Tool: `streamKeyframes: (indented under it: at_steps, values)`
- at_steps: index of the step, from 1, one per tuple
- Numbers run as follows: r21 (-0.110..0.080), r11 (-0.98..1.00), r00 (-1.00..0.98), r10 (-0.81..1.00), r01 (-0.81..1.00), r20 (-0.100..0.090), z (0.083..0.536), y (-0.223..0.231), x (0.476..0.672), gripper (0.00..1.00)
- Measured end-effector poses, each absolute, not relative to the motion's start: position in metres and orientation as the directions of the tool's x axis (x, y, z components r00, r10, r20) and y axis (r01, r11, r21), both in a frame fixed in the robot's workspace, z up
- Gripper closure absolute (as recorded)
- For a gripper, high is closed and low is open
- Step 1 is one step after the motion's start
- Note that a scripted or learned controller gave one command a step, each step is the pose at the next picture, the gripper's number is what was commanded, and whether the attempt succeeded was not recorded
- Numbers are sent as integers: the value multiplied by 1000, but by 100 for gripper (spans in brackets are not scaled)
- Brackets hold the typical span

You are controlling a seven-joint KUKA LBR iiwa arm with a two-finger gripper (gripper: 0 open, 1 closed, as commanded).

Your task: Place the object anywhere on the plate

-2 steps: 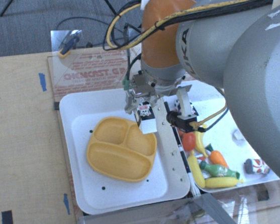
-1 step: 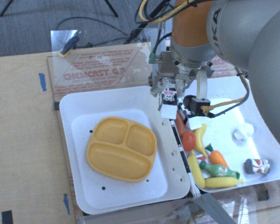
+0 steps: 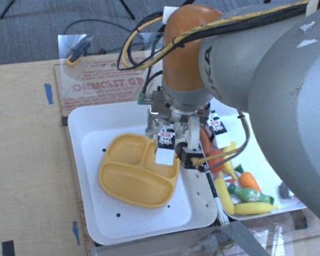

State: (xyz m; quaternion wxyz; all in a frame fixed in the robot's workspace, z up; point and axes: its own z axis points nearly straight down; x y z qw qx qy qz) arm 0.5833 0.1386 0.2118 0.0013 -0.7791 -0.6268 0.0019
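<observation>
The grey arm (image 3: 269, 76), with its orange band (image 3: 187, 46) above the wrist, reached in from the right and covered much of the right bin (image 3: 274, 212), its bundled yellow and black cables (image 3: 137, 37) looping over the wrist. The gripper (image 3: 181, 151) hung over the right edge of the yellow plate (image 3: 133, 171), close to the divide between the two bins, with small black-and-white marker tags on its body; whether anything sat between its fingers, or how they stood, could not be told, since the wrist and hardware hid them. The plate, a sectioned dish with one large compartment and smaller ones at its upper side, lay in the left bin (image 3: 87, 127), tilted so its long axis ran from upper left to lower right, and its compartments looked bare. In the right bin, just beside the gripper, lay a cluster of toy food: an orange carrot-like piece (image 3: 247, 180), a long yellow piece (image 3: 223, 198) running roughly top to bottom along the bin's left wall, another yellow piece (image 3: 252, 207) lying across the bottom, a green piece (image 3: 250, 196) between them, and a reddish piece (image 3: 207, 145) partly hidden under the gripper. Which of these was the task's object could not be told. Behind the left bin lay a clear sheet with red print (image 3: 100, 85) on the wooden bench (image 3: 26, 170).
</observation>
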Motion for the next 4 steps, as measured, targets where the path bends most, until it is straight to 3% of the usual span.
streamKeyframes:
  at_steps: [1, 2, 3, 4]
  values:
    - [1, -24, 24, 1000, 1000, -1, 171, 122, 633, 100]
    - [1, -23, 23, 1000, 1000, -1, 172, 122, 633, 0]
    - [2, -306, 306, 952, 952, 3, 160, 98, 650, 0]
    - [4, -302, 302, 953, 953, 2, 171, 99, 650, 100]
